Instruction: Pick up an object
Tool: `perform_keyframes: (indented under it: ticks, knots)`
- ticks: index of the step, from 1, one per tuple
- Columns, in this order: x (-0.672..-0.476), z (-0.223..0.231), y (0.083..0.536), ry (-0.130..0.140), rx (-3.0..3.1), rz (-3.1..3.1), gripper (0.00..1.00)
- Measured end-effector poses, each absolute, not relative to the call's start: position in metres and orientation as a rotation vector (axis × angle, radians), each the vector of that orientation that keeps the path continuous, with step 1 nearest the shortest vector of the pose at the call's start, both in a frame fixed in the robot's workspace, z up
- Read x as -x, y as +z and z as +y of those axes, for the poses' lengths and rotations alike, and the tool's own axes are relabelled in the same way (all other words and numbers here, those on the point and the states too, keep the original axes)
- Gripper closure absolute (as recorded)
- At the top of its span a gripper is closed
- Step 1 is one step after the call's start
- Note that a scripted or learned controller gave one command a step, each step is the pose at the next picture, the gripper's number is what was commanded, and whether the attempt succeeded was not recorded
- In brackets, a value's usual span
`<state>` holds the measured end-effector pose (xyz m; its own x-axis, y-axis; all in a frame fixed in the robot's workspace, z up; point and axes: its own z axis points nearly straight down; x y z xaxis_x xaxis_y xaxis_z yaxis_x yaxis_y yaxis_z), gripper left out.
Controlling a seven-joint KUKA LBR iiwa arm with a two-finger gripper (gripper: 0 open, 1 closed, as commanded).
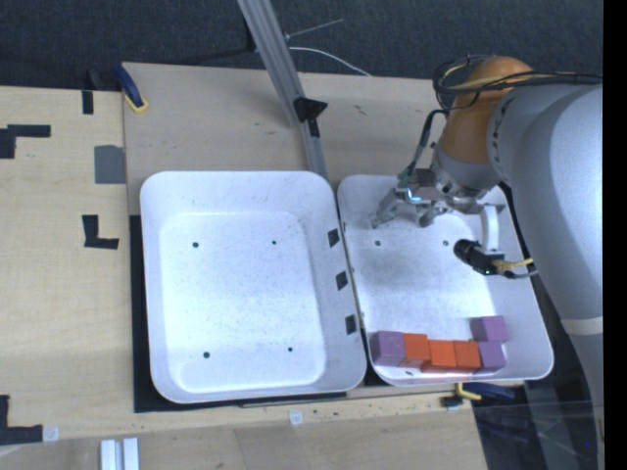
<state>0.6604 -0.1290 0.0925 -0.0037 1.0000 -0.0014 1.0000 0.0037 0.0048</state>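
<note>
The worktop (225, 116) carries two shallow white bins side by side, and the grey arm (558, 194) comes in from the right, hanging above the far end of the right bin (421, 282). The left bin (235, 282) has nothing to pick in it; its bare floor offers plenty of open room, but none of it matters for this step.

The step in hand looks like the approach: nothing has been lifted, and the pincer (416, 204) hovers near the far rim of the right bin, well apart from the blocks. Whether it is released or clenched I cannot tell from this angle; nothing shows between its tips.

The things to pick are a row of blocks along the near wall of the right bin: purple blocks (390, 347) at the left end and stacked at the right corner, orange blocks (441, 352) between them. They sit touching one another and pressed against the near rim.

The next move probably calls for travelling across the bin's open middle towards that near edge, then descending. The awkward part is the crowding: the wall on one side and neighbours on both leave little room for tips to slip in, so an end block or the raised purple one at the right (490, 329) seems the easiest target.
</note>
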Motion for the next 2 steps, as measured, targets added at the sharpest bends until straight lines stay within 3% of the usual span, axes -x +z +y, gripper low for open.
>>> perform_keyframes:
  ticks: [1,2]
  knots:
    - [-0.674,-0.047,0.198,0.011,-2.209,2.227,0.0]
    - [-0.587,0.028,0.192,-0.004,-2.217,2.234,0.0]
